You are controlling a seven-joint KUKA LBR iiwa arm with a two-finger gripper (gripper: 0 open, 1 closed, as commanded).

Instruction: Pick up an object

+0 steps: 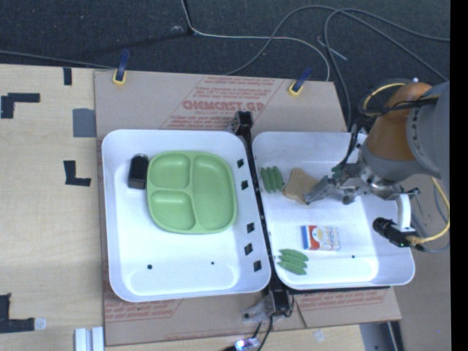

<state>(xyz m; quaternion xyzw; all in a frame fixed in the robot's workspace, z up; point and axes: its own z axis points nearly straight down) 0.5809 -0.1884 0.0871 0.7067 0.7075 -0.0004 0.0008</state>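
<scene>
Gripper [316,194] reaching tan block [296,184] in right bin [365,269] (finger gap we cannot tell); next we need a clean close.

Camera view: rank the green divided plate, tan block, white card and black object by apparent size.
1. green divided plate, by far
2. white card and tan block, too alike to rank; the claw covers part of the block
3. black object

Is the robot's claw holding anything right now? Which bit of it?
It cannot be told. The gripper sits in the right bin, its tip at the edge of the tan block, but a grip isn't clear.
</scene>
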